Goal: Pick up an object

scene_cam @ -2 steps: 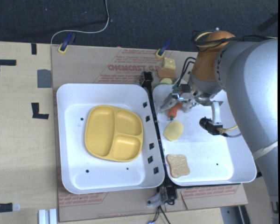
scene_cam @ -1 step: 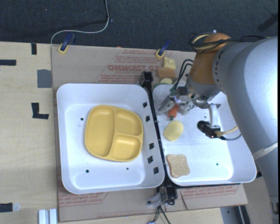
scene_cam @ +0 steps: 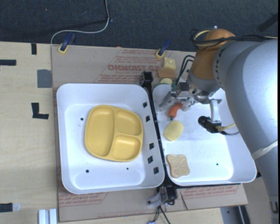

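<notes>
Tool (scene_cam: 173, 101) just above carrot (scene_cam: 174, 110)

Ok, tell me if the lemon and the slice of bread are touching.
Apart. The camera view shows bare white bin floor between the lemon and the slice of bread, which lies nearer the bin's front edge.

The arm (scene_cam: 252, 78) runs off the right edge and covers the right bin's (scene_cam: 210, 171) far right corner. At the gripper (scene_cam: 173, 101), the finger gap is too small to read. An orange object (scene_cam: 174, 109) just below the jaws is partly covered.
</notes>
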Controlling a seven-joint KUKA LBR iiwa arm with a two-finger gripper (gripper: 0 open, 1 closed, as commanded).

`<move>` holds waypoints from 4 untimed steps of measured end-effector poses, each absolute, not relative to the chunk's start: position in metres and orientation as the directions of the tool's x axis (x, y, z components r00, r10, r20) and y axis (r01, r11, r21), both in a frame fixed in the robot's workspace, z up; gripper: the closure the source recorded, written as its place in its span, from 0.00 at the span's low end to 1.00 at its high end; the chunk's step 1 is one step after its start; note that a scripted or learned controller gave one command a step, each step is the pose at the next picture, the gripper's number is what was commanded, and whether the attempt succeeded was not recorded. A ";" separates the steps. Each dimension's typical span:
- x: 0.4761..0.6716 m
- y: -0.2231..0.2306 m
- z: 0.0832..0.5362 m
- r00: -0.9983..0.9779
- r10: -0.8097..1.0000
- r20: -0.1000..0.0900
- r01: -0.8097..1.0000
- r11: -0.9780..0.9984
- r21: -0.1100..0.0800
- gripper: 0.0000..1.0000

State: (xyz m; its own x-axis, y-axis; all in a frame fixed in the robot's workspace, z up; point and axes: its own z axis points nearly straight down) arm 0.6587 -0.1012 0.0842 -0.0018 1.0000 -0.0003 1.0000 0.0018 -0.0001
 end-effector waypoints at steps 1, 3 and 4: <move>0.647 -0.103 0.085 -0.001 1.000 -0.002 1.000 0.001 -0.001 0.00; 0.656 -0.096 0.084 -0.001 1.000 -0.001 1.000 0.001 -0.002 0.00; 0.667 -0.098 0.084 -0.001 1.000 0.000 1.000 0.001 -0.006 0.00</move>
State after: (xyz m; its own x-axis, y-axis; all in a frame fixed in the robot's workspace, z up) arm 0.6673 -0.0977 0.0837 -0.0013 1.0000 0.0001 1.0000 0.0013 -0.0064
